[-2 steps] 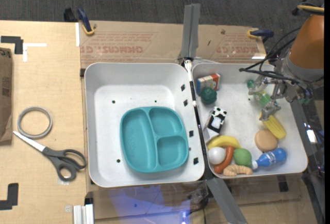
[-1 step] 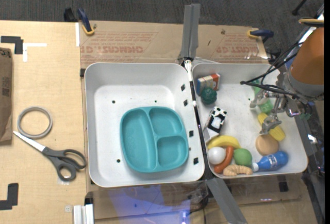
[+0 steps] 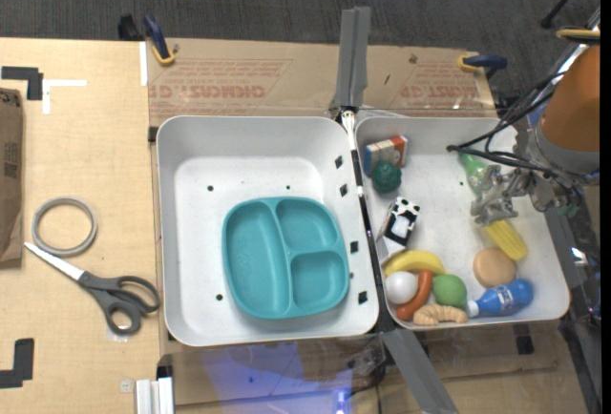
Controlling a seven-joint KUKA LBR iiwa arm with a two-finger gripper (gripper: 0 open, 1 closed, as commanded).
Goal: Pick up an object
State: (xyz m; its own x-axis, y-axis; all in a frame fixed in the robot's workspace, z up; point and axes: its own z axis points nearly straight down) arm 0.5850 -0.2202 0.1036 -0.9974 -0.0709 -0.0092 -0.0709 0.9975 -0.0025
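The right bin point(image 3: 430, 140) holds several toy items: a small box point(image 3: 387, 152) and a dark green ball point(image 3: 386, 176) at the back, a black-and-white piece point(image 3: 402, 219), a banana point(image 3: 413, 261), a white ball point(image 3: 401, 287), a green ball point(image 3: 449, 290), a tan peanut-like piece point(image 3: 439, 314), a blue bottle point(image 3: 503, 299), an orange-tan round piece point(image 3: 495, 266) and a yellow corn cob point(image 3: 505, 238). My gripper point(image 3: 494, 204) hangs low in the right part of that bin, just above the back end of the corn cob. Nothing shows between its metal fingers.
The left bin point(image 3: 191, 164) holds a teal divided plate point(image 3: 285, 256). Scissors point(image 3: 100, 287) and a roll of tape point(image 3: 64, 225) lie on the wooden bench to the left. The arm with its orange band point(image 3: 578, 102) and cables crowds the right bin's right edge.
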